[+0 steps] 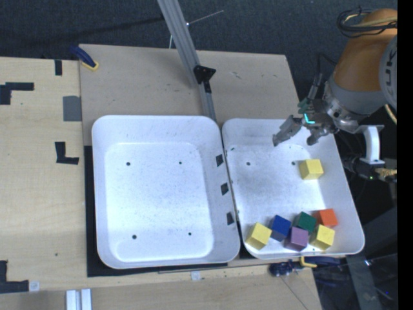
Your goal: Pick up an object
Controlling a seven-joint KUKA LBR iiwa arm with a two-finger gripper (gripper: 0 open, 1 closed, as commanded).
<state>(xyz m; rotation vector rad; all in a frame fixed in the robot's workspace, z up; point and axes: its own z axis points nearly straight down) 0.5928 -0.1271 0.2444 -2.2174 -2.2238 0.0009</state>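
My gripper (299,134) hangs over the far part of the right bin (258,173), open, with nothing between its fingers. A yellow cube (311,168) lies alone just below and to the right of it. Along the near edge of that bin sits a cluster: a yellow cube (259,235), a blue cube (281,227), a purple cube (299,237), a green cube (305,222), an orange cube (327,217) and another yellow cube (324,236).
The left bin (155,186) stands beside the right one. A slanted metal pole (184,37) crosses the bench behind the bins. The arm's orange band (364,60) is at the upper right.
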